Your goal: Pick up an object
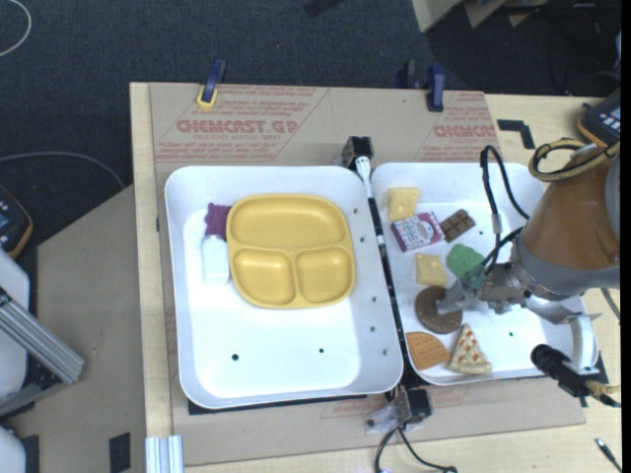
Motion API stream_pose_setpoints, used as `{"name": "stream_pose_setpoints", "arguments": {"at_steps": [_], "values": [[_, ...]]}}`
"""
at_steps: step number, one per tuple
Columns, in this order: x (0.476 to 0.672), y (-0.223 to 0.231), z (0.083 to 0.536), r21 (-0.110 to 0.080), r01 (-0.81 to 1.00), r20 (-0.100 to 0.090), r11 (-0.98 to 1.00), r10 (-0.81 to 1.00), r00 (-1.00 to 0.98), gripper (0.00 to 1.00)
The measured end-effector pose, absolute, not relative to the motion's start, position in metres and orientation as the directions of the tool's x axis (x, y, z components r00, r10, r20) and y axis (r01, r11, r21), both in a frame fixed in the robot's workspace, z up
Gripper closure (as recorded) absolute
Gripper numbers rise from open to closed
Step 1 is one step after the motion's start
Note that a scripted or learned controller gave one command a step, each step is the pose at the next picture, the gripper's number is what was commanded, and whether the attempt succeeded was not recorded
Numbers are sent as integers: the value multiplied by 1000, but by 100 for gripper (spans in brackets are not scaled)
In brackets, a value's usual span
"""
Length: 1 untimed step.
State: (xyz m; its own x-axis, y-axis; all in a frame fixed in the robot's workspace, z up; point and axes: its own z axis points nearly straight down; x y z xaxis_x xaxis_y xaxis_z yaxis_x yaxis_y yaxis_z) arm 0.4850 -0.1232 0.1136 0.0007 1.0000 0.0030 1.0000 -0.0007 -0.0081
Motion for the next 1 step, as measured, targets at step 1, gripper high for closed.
{"name": "stream_pose_setpoints", "arguments": {"at_steps": [1], "values": [[486,-123,86,0,1000,3,-1,1000,1,0]]}}
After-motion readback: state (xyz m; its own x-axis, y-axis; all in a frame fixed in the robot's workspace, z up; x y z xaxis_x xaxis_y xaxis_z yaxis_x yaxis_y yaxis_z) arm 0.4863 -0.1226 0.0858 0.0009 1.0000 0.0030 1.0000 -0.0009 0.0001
